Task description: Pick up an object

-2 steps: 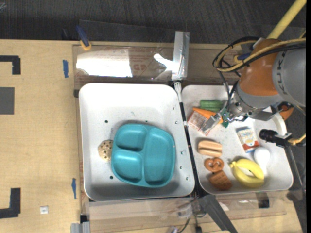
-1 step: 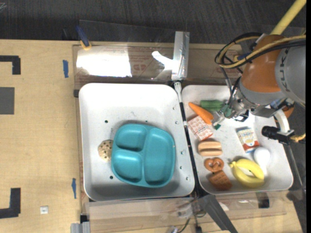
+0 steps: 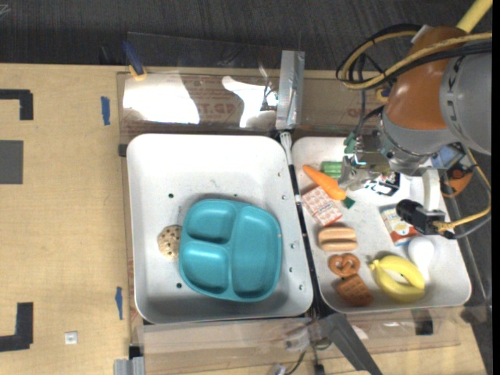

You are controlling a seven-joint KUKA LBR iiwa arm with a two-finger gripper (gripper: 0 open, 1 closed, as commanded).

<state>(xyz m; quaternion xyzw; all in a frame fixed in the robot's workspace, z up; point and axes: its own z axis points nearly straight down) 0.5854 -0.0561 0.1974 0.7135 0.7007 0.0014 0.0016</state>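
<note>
**Arm.** The arm [image 3: 437, 108] enters from the view's right and reaches over the far end of the right-hand bin [image 3: 449, 266]. The orange band [image 3: 414, 100] sits above the bin's far right corner. The grey wrist below it is turned down and toward the view's left.

**Jaws.** The jaws hang low over the far left part of the right-hand bin, just beside the carrot's thick end. It cannot be told whether they are spread or pressed together, because the wrist hardware covers them. Nothing is seen held between them.

**Right-hand bin, loose items.**
- An orange carrot [image 3: 323, 182] lies on a slant near the bin's left wall, leaf end toward the near right.
- A small green piece [image 3: 331, 168] lies just beyond the carrot, touching or nearly touching it.
- A pink-and-white checked wafer [image 3: 319, 205] lies nearer the camera than the carrot.
- A hot dog [image 3: 337, 237], a pretzel [image 3: 342, 264] and a brown block [image 3: 354, 290] follow the wafer in a row toward the near edge.
- A banana [image 3: 398, 276] lies to the right of the pretzel.
- A white egg [image 3: 421, 250] rests just beyond the banana.
- A small printed carton [image 3: 397, 225] lies further in.

**Left-hand bin.** The left-hand bin [image 3: 203, 151] holds a teal divided plate [image 3: 230, 248]. A cookie [image 3: 167, 241] rests against the plate's left edge.

**Counter.** Both bins sit side by side on the tan counter [image 3: 62, 233].
</note>
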